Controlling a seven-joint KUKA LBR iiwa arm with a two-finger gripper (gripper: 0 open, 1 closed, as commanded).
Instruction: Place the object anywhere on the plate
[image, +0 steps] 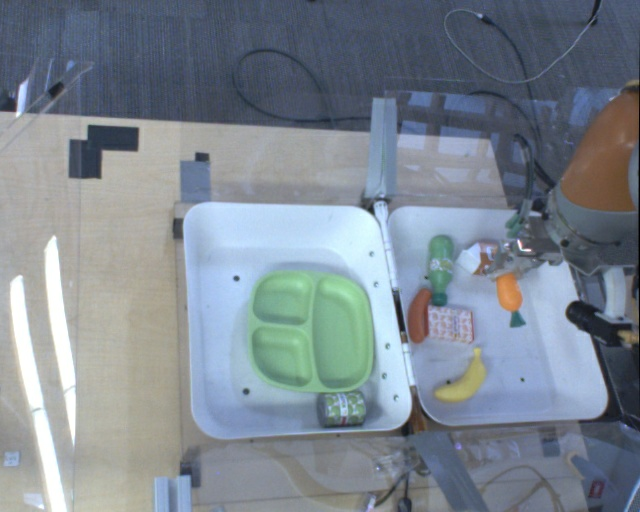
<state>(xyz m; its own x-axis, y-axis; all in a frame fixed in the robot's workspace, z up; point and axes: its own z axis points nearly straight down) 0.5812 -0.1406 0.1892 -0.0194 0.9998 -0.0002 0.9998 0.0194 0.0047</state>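
In the camera view, the green plate lies at the centre of the left bin, white floor open around it, a green can just beside its lower edge. At the right bin's upper right, the claw hovers by the carrot; its state cannot be told. No label reads clearly.

The two white bins looked like smooth, faintly glossy plastic, as did the green divided plate. The bench at the left of the frame showed pale wood grain, and the floor along the top looked like rough grey carpet.
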